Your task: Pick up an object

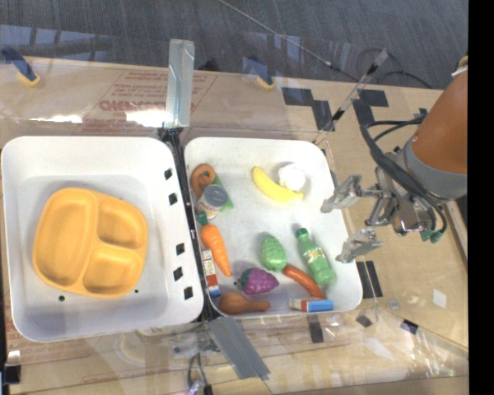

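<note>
Right bin (230,151), white, shallow, on the tabletop (412,303). Contents: banana (273,185) near the bin's far wall, white ball (292,175) touching it; can (215,197) by the left wall; carrot (216,248) below the can; green bottle (314,256) toward the right wall; grapes (258,281) near the front wall. Claw (350,219): over the bin's right rim, fingers spread wide, nothing between them. Left bin (16,163): yellow divided tray (90,241).

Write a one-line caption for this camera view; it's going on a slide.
Open claw at the right bin's right edge, holding nothing; toy food, including a banana, lies inside, and a yellow tray fills the left bin.
</note>
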Controlling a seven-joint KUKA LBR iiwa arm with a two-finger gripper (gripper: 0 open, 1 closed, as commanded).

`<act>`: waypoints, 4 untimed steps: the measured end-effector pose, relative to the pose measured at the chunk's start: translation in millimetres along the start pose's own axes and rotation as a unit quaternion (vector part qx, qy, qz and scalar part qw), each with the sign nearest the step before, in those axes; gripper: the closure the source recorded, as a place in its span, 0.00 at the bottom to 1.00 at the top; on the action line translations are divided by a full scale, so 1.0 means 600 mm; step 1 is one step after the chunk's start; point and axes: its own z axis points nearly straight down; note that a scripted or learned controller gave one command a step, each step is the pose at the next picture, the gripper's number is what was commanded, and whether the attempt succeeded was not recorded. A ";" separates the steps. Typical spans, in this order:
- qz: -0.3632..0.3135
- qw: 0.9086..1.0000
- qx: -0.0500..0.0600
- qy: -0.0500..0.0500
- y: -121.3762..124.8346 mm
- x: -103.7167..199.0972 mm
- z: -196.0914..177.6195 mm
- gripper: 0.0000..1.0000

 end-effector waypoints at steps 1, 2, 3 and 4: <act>-0.057 0.998 -0.003 0.005 0.003 -0.051 0.225 0.00; -0.167 0.986 0.000 -0.002 -0.004 -0.180 0.320 0.00; -0.171 0.985 0.001 -0.005 0.000 -0.185 0.300 1.00; -0.172 0.985 0.001 -0.005 0.001 -0.185 0.301 0.00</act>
